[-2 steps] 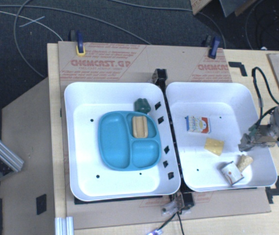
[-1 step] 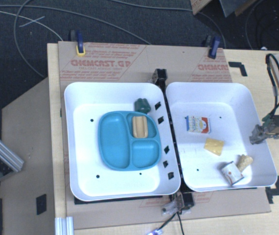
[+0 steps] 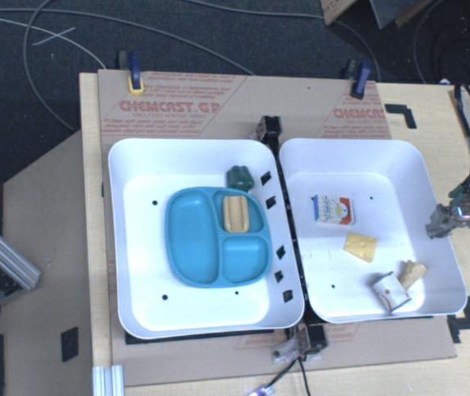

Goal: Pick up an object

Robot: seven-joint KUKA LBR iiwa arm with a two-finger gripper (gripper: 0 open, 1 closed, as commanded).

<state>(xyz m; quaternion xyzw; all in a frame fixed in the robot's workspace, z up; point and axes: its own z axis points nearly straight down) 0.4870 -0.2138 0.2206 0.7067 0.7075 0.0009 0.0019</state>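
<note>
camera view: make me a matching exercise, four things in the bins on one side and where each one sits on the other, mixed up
Things:
1. blue divided plate
2. tan bread-like piece
3. small milk carton
4. yellow cheese wedge

Places:
A. right bin, toward its far side, lying flat
B. middle of the left bin
C. in the plate's upper right compartment
D. right bin, just nearer the camera than the carton

Pairs: 1-B, 2-C, 3-A, 4-D
</note>
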